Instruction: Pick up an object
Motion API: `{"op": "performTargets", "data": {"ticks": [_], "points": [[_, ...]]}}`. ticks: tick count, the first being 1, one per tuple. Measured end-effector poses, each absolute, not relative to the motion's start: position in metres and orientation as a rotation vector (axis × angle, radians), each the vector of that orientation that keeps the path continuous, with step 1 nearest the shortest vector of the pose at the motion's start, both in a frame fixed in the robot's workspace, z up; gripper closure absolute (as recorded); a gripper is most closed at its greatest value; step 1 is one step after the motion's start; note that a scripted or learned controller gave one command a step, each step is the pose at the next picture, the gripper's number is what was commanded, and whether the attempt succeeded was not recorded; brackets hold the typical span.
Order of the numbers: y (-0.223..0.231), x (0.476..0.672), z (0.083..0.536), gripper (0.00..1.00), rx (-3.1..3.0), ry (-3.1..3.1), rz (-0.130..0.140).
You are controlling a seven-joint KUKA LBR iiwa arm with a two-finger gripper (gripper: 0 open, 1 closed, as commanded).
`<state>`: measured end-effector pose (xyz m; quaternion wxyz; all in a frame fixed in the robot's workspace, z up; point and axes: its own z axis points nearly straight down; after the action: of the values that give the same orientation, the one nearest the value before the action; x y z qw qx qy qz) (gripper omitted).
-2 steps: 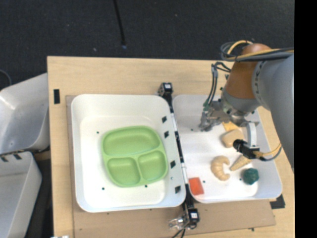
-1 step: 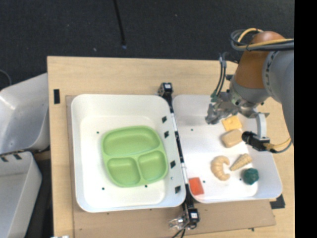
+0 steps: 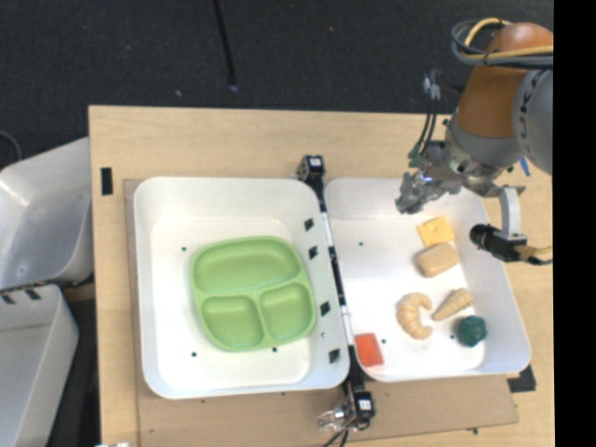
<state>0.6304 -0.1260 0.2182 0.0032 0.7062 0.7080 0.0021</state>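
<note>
Hovering, its grip unreadable, the tool (image 3: 413, 196) overlooks six food items and one green tray (image 3: 252, 292).

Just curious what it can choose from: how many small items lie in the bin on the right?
6: yellow block, tan piece, croissant, cone, green ball, red block. None looks hidden.

No lettering, label, brand or number is legible on the tabletop (image 3: 205, 138), the two white bins (image 3: 158, 277) or the items they carry
</note>
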Motion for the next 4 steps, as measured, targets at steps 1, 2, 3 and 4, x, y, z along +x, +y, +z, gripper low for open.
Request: {"op": "performTargets", "data": {"ticks": [1,2,3,4], "points": [[-0.127,0.631,0.257,1.0,2.215,2.221,0.004],[-0.069,0.635,0.262,1.0,2.213,2.227,0.003],[-0.023,0.647,0.25,1.0,2.215,2.226,0.001],[0.022,0.641,0.25,1.0,2.216,2.228,-0.001]]}}
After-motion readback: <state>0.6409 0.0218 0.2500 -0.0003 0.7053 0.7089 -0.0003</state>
